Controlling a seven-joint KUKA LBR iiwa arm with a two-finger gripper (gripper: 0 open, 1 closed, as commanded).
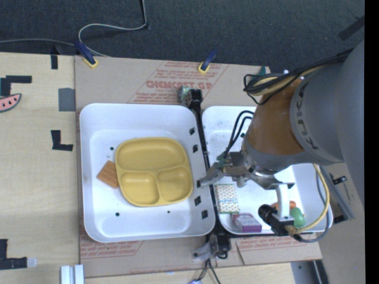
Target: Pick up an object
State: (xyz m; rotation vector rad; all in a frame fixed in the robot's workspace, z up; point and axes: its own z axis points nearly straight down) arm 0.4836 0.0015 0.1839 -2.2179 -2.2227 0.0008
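hand (220, 171) low over right bin (308, 173), grip state unclear, patterned packet (227, 198) just below it

The arm (331, 117) is bulky and rounded, with a smooth grey shell and a broad orange band (272, 123) above the wrist. Black cables (266, 84) loop over the band. Dark raised lettering marks the grey shell.
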